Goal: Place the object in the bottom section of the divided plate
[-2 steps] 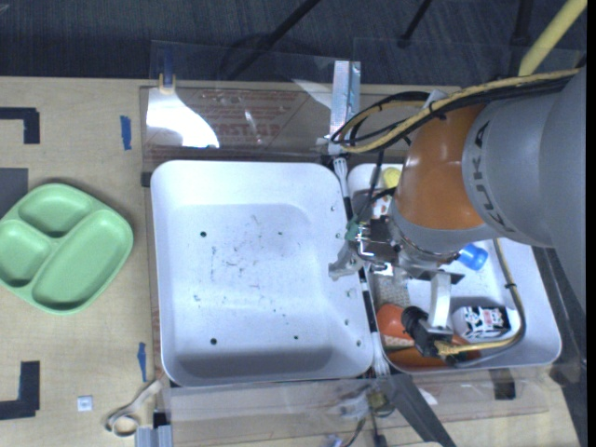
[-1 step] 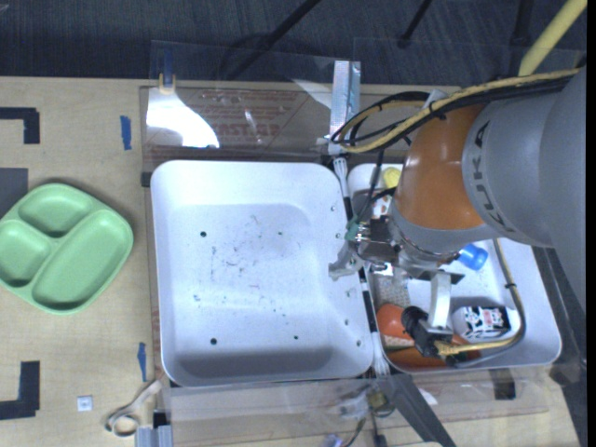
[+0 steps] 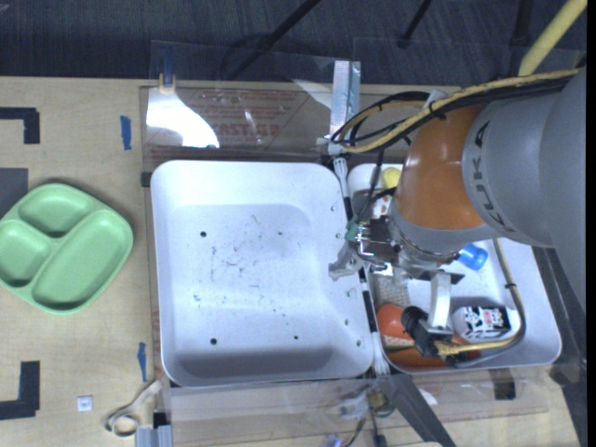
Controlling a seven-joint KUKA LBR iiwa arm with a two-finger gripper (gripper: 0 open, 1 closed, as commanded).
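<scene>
Plate (image 3: pixel 63 248), green and divided, lies on the table (image 3: pixel 74 380) at nine o'clock from the end effector (image 3: pixel 369 253), across the whole left bin (image 3: pixel 160 180); the end effector hangs over the right bin (image 3: pixel 551 345), open or closed I cannot tell

Looks like a robotics lab or test cell, not a home. Told by a pale plywood bench (image 3: pixel 74 147) bearing a shallow white left bin (image 3: pixel 169 186) and right bin (image 3: pixel 545 335) side by side. Marked on the wood with black tape corners (image 3: pixel 23 124) and blue tape strips (image 3: pixel 125 130). Backed behind the left bin by a clear plastic sheet (image 3: pixel 251 115). Worked by a grey and orange industrial arm (image 3: pixel 521 166) reaching over the right bin. Bordered at the far side by dark carpet (image 3: pixel 186 7) crossed by black stand legs (image 3: pixel 307 7).
</scene>
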